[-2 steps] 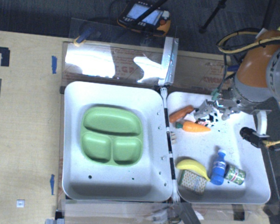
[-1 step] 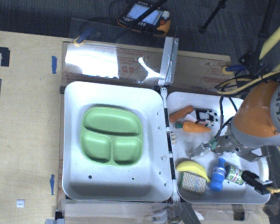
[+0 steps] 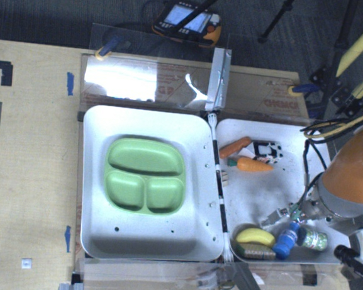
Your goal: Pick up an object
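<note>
Low over the right bin's (image 3: 258, 132) near edge, the gripper (image 3: 284, 214), spread wide, holds nothing.

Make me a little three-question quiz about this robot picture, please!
1. True or false: the green divided tray sits in the left bin.
2. Which thing lies closest to the banana? A) carrot B) blue bottle C) green divided tray
3. Fill in: the arm has an ______ band above the wrist.

Key:
1. True.
2. B, the blue bottle lies right beside the banana in the right bin, near its front edge.
3. Orange.
</note>
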